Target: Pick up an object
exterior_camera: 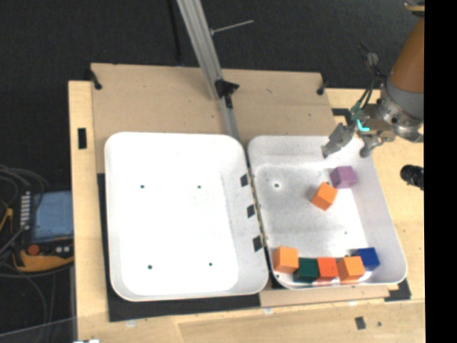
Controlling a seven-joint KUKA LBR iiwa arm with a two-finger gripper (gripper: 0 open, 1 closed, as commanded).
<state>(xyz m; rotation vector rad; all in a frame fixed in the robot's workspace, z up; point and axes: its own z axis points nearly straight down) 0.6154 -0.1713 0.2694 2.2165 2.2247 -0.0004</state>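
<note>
Pale wooden bench [164, 95] carries two shallow white plastic bins. Left bin [121, 213] lies bare; right bin [382, 213] holds a purple cube [344, 176], an orange cube [323, 196] and a row of blocks [325, 265] along its near wall. Two-finger gripper [351, 143] hovers spread over the far edge, holding nothing. No writing is legible.

Pale wooden bench [82, 213], dark floor [43, 27] around it, slanted metal rail [200, 34], cables [14, 191] at left
</note>
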